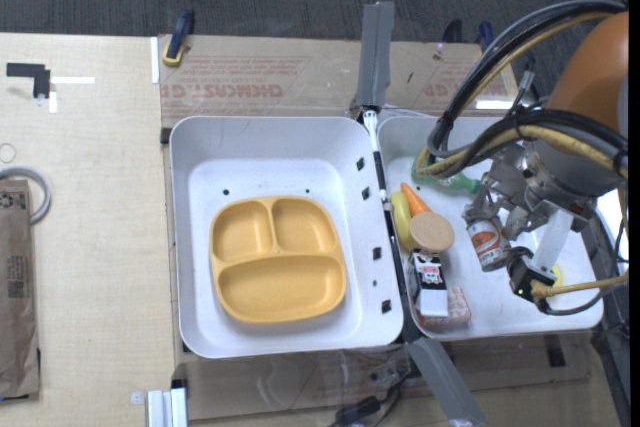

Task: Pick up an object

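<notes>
The gripper (493, 220) is hovering in the right bin (575, 315), its fingers appearing to be pinching a small red-labelled can (486, 244). Beside it, a carrot (413, 198), a tan disc (432, 232) and a small carton (431, 281) are lying near the divider. A yellow divided plate (278, 258) is sitting in the left bin (195, 215).

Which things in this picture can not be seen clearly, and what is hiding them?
- Gripper: camera view, finger state unclear; cables and wrist cover it.
- Green object: mostly under the hoses.
- Small can: label too small to read.
- Right bin: far wall hidden by the arm.
</notes>
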`<state>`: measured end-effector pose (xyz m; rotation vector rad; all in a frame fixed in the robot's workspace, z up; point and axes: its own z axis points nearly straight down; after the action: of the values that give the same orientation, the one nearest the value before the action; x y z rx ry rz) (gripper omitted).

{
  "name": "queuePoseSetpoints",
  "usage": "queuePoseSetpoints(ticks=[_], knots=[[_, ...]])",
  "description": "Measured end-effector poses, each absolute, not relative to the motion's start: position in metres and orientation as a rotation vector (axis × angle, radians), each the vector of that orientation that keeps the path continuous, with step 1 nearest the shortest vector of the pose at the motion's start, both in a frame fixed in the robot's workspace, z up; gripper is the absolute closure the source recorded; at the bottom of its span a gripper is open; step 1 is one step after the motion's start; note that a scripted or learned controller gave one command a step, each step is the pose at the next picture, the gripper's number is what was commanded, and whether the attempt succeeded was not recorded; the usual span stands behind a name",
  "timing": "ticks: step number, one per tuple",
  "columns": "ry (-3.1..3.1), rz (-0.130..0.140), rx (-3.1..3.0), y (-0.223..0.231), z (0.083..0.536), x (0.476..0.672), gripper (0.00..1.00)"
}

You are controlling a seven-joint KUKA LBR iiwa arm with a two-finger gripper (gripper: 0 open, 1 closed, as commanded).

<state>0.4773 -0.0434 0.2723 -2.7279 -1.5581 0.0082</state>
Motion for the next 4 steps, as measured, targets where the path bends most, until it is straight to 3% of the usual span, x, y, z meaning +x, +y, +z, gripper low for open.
queuePoseSetpoints(ticks=[1, 2, 3, 4], knots=[[-1.81, 0.009, -2.567, -0.016, 0.322, 0.478, 1.0], [-1.864, 0.009, -2.529, -0.003, 0.335, 0.552, 1.0], [-2.281, 0.006, -2.162, 0.027, 0.413, 0.594, 1.0], [-2.463, 0.005, -1.952, 0.028, 0.43, 0.585, 1.0]])
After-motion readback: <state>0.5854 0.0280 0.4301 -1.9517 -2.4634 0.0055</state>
